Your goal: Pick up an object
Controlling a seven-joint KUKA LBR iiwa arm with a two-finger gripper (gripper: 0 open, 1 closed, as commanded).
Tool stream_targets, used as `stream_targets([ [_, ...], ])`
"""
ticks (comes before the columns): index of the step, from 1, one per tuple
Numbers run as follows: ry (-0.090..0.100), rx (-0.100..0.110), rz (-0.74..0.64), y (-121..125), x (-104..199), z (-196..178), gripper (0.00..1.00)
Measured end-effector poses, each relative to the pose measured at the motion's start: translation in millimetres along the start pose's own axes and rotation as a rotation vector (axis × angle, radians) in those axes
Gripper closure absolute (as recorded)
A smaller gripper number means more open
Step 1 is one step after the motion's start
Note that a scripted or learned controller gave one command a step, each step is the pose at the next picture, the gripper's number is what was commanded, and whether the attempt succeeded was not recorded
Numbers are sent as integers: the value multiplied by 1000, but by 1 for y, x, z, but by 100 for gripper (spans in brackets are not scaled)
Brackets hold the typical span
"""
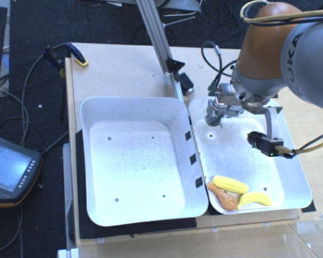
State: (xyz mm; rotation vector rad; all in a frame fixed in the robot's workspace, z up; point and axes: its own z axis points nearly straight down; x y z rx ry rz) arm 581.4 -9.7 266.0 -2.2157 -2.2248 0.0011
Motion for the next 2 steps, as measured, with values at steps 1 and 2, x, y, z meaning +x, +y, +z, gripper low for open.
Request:
stream_targets([
  [1, 0, 0, 0, -6, 46, 16, 100],
  [2, 0, 0, -1, -2, 106, 29, 100],
])
